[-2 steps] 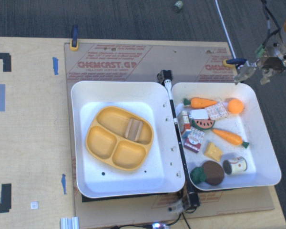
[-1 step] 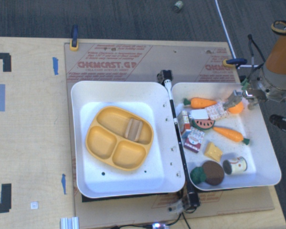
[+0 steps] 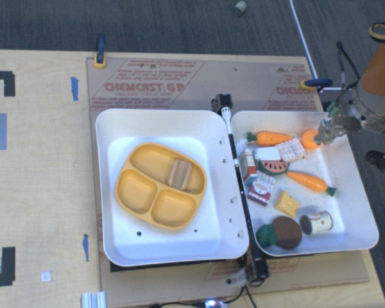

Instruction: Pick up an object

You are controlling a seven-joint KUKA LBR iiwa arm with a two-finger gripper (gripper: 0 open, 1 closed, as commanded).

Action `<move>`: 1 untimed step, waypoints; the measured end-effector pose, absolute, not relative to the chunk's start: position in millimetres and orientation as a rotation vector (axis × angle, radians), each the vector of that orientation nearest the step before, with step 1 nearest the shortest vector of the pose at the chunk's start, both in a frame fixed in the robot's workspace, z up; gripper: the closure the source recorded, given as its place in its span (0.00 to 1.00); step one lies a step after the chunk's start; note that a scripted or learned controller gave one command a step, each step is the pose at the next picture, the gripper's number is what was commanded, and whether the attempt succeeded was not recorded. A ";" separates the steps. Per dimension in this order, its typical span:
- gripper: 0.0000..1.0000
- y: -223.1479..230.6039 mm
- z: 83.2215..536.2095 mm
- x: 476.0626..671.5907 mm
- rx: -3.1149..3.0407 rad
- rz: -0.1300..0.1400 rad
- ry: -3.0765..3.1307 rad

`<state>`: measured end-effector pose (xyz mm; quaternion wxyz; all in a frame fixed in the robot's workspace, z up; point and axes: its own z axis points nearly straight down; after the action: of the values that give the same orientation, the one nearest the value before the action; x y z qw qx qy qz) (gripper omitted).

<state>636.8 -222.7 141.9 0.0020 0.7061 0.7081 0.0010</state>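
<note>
The right bin (image 3: pixel 359 204) holds several toy foods. A carrot (image 3: pixel 274 137) lies at its far side, with a white red-patterned packet (image 3: pixel 290 149) and a small orange piece (image 3: pixel 310 139) beside it. My gripper (image 3: pixel 326 133) hangs over the bin's far right corner, just right of the orange piece and close to it. I see nothing clearly held. Nearer lie a watermelon slice (image 3: pixel 274 167), a second carrot (image 3: pixel 308 181), a cheese wedge (image 3: pixel 286 204), a red and white carton (image 3: pixel 262 188), a brown round piece (image 3: pixel 287 231) and a small white can (image 3: pixel 316 222).
The left bin (image 3: pixel 109 172) holds a yellow divided plate (image 3: pixel 136 191) with a tan block (image 3: pixel 179 173) in its far right compartment. A black clamp (image 3: pixel 222 101) sits at the far end of the wall between the bins. A white cable (image 3: pixel 301 24) runs above the right bin.
</note>
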 end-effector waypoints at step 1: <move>0.00 -222.5 141.7 636.8 2.216 0.003 2.222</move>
<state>636.8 -222.5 141.7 0.0017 0.7061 0.7082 0.0009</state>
